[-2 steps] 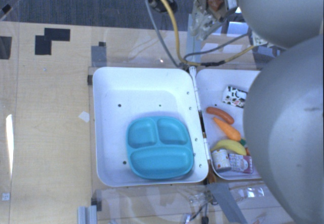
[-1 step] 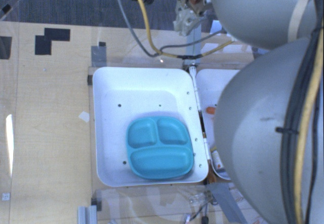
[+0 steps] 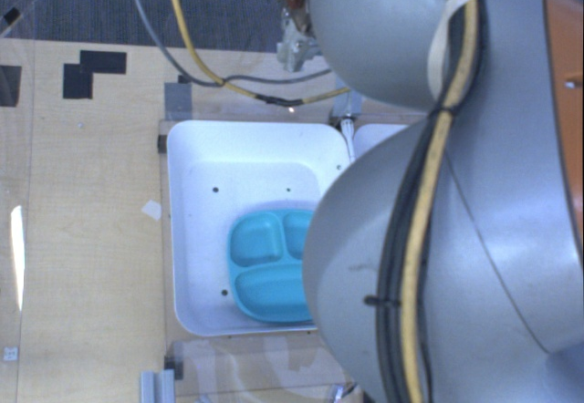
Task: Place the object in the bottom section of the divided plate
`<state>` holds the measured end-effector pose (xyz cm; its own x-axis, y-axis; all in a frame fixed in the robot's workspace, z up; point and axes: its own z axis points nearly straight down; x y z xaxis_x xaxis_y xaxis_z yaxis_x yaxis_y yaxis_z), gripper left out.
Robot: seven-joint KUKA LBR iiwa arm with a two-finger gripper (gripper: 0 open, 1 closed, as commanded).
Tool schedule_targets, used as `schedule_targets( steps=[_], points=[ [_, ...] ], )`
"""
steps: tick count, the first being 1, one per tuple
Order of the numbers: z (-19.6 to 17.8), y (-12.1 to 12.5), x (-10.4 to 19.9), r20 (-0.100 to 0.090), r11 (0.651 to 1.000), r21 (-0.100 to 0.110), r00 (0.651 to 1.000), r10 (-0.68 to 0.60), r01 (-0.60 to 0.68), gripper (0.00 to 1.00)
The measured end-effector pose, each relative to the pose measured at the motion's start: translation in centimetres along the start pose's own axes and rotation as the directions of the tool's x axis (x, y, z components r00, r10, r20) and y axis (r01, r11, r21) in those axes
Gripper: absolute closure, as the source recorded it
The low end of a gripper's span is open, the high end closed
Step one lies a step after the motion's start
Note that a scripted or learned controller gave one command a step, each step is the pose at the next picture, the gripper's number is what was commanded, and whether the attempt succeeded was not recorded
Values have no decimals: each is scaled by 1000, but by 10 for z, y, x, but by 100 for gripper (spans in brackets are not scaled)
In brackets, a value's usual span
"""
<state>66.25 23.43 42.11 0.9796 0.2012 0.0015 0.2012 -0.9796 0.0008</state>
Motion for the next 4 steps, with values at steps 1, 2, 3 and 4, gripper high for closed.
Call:
schedule_targets(
  steps=[1,2,3,4],
  points=[
    [20,-2,-9,1,1000,0,1000,1,-1,100],
    [-13,0,2,1,1000,-1,1000,-24,24,100],
    [59,0,0,5,1000,-3,1000,1,-1,100],
    [-13,105,-32,2,1000,-3,1000,-1,1,100]
  ],
)
